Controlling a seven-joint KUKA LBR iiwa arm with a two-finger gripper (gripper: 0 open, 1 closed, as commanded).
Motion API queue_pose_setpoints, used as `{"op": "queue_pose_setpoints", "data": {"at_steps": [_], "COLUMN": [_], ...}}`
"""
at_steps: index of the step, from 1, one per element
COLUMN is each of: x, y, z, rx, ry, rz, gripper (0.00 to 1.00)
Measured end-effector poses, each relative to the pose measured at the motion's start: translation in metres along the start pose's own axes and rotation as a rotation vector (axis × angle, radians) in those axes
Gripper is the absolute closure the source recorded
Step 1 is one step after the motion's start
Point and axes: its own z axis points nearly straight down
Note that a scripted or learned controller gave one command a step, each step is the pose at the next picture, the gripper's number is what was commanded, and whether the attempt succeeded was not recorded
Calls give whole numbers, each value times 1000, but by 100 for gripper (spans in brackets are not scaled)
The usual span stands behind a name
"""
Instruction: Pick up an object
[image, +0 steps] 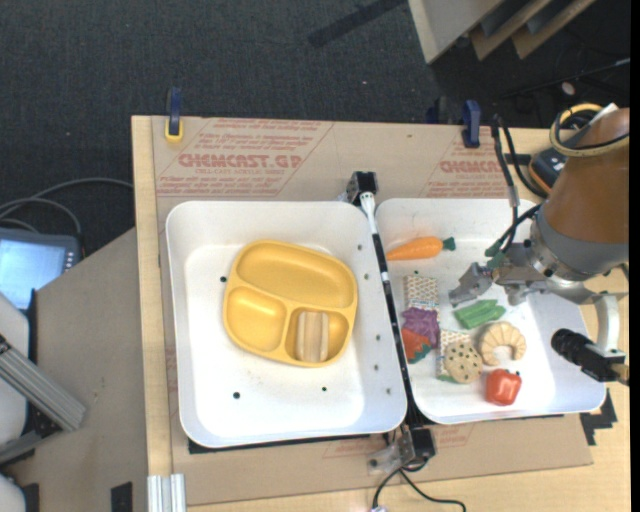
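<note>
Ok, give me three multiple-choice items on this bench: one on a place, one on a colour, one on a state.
1. Where does the yellow divided plate lie?
A. In the left bin
B. In the right bin
C. On the bare bench

2. What colour is the carrot?
A. Purple
B. Orange
C. White

3. Where is the gripper?
A. Over the left bin
B. Above the right bin, near the green piece
C. Outside both bins

Key: 1 A, the plate sits inside the left bin's walls. 2 B, the carrot's body is orange with a green stem. 3 B, the gripper hangs over the right bin's toys.
</note>
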Motion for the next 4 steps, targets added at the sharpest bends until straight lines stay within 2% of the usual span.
{"op": "queue_pose_setpoints", "data": {"at_steps": [1,2,3,4], "x": [-4,-5,-4,-4], "y": [21,56,104,105], "z": [103,102,103,89], "rx": [-7,-13,-13,-22], "ry": [1,-5,-5,-6], "rz": [-1,0,-2,-1], "gripper": [0,0,0,100]}}
